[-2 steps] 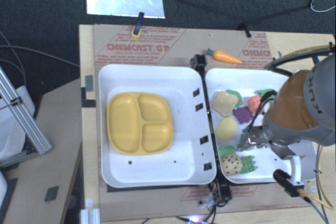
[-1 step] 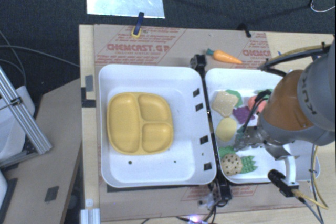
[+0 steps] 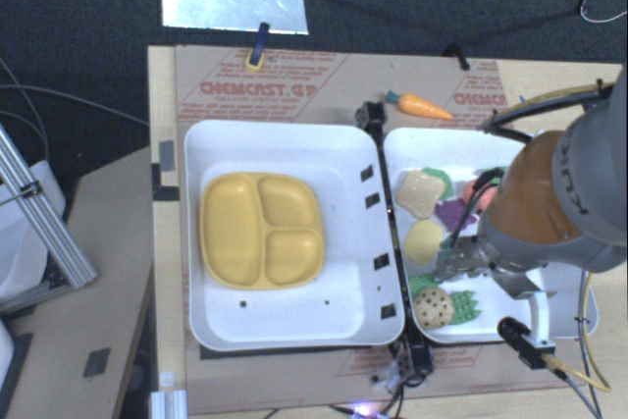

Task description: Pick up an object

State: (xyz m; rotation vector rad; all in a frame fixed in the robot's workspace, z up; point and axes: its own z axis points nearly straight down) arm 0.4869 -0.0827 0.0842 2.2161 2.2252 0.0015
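Two white bins lay side by side on the bench. The left bin [image 3: 294,137] held a yellow tray [image 3: 261,230] with three compartments, lying flat toward its left half. The right bin [image 3: 461,140] held a jumble of toy food: a pale sandwich [image 3: 420,192] near the divider, a yellow lemon [image 3: 424,240] just below it, something purple [image 3: 454,212] beside both, a cookie [image 3: 433,308] with dark chips at the bin's near corner, and green leaves [image 3: 465,304] touching the cookie's right. A carrot [image 3: 419,105] sat outside, on the cardboard behind the right bin. The arm [image 3: 559,201] came in from the right and covered most of that bin; the gripper [image 3: 458,257] hung low over the clutter, just right of the lemon and above the cookie. Whether the jaws stood wide or closed could not be told, since the wrist hid them, and nothing was seen between them. Likely target judged to be the lemon: probably light, hollow plastic, stiff, smooth and rounded, so apt to squirt out of a pinch. Best taken across its middle, with the sandwich and purple piece crowding the approach.
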